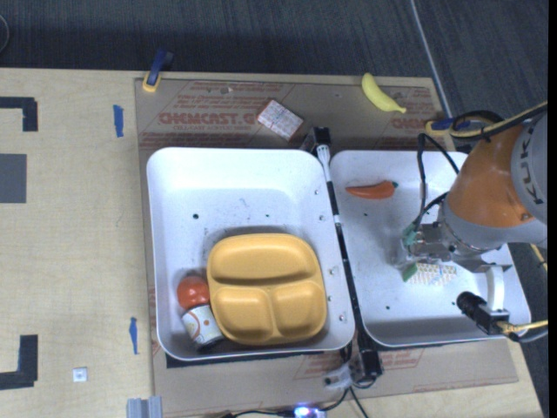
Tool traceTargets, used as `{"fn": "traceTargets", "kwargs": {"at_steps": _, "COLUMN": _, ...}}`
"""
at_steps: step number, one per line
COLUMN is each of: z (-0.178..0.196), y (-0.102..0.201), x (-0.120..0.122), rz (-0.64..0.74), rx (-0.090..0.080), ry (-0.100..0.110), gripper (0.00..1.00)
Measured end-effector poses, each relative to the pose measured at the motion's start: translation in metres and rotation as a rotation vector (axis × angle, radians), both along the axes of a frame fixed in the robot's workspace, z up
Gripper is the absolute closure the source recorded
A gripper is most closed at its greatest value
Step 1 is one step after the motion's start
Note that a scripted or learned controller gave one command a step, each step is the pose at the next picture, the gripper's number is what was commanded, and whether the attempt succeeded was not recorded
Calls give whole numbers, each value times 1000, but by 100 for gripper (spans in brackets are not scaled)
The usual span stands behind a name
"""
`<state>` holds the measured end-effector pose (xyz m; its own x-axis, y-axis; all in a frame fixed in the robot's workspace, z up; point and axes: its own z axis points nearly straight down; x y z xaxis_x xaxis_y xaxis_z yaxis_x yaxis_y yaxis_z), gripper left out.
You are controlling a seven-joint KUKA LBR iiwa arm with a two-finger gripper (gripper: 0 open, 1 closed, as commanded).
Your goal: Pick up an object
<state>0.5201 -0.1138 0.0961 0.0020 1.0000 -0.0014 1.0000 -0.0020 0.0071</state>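
The fingers (420, 249) hang low over the right bin (383, 312); how far apart they stand I cannot tell, nor whether they hold anything. Beneath them lies a small pale patterned piece (432, 273) with a green edge. An orange carrot toy (372, 190) sits well apart, near the bin's far wall. The flat piece may slip away on closing, since it hugs the smooth floor. The tan counter (70, 259) meets dark carpet (261, 16).
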Motion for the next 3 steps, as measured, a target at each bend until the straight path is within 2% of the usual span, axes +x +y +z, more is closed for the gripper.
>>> {"fn": "traceTargets", "kwargs": {"at_steps": 1, "z": 89, "y": 55, "x": -40, "rz": 3, "rx": 1, "ry": 5, "gripper": 100}}
{"fn": "traceTargets", "kwargs": {"at_steps": 2, "z": 99, "y": 55, "x": -39, "rz": 2, "rx": 0, "ry": 0, "gripper": 100}}
{"fn": "traceTargets", "kwargs": {"at_steps": 3, "z": 121, "y": 119, "x": -39, "rz": 4, "rx": 1, "ry": 3, "gripper": 100}}
